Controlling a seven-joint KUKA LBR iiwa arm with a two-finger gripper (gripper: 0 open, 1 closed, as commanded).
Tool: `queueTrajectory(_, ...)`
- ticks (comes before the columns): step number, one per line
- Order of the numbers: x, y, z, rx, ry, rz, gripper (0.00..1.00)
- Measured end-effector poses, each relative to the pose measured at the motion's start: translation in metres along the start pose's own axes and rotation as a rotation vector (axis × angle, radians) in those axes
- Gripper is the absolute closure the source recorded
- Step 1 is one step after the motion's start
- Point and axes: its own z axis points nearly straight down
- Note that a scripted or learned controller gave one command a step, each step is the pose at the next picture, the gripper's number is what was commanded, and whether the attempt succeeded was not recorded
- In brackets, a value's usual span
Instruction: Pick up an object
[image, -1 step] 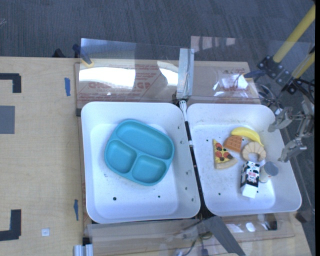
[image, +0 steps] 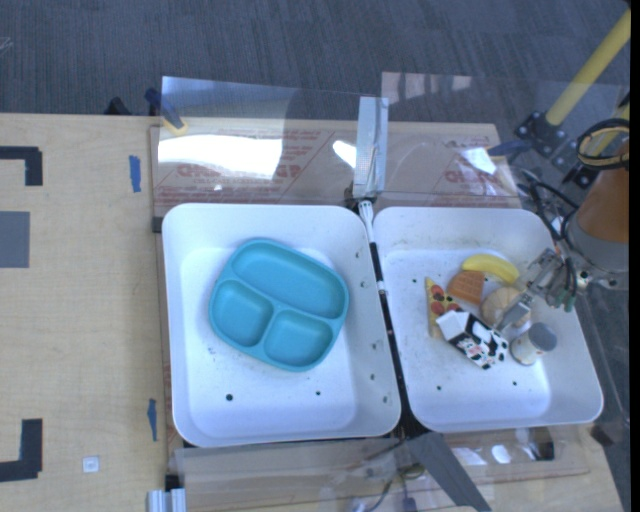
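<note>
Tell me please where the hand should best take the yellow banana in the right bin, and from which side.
Probably grip the banana across its narrow middle, coming from above: it lies flat at the pile's far edge, its far side bare, while other toys crowd its near side.

Blue tray (image: 279, 303), white bins (image: 190, 300), yellow banana (image: 490, 267), blk/wht cow-patch toy (image: 484, 347).

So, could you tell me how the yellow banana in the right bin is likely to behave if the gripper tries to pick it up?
The banana looks like a smooth, curved toy, so it may slip or rotate between two fingers. It looks small, so probably light. It lies against other items in the right bin, so a push would likely shift them too. The gripper sits just beside it.
</note>
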Motion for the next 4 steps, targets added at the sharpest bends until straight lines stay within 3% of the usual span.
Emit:
queueTrajectory(1, -0.003, 0.003, -0.016, -0.004, -0.013, -0.004, 1.0)
queueTrajectory(2, -0.01, 0.048, -0.069, -0.006, -0.009, 0.507, 1.0)
queueTrajectory(3, 0.106, 0.038, -0.072, -0.003, -0.002, 0.539, 1.0)
queueTrajectory(4, 0.151, 0.069, -0.15, -0.007, -0.01, 0.28, 1.0)
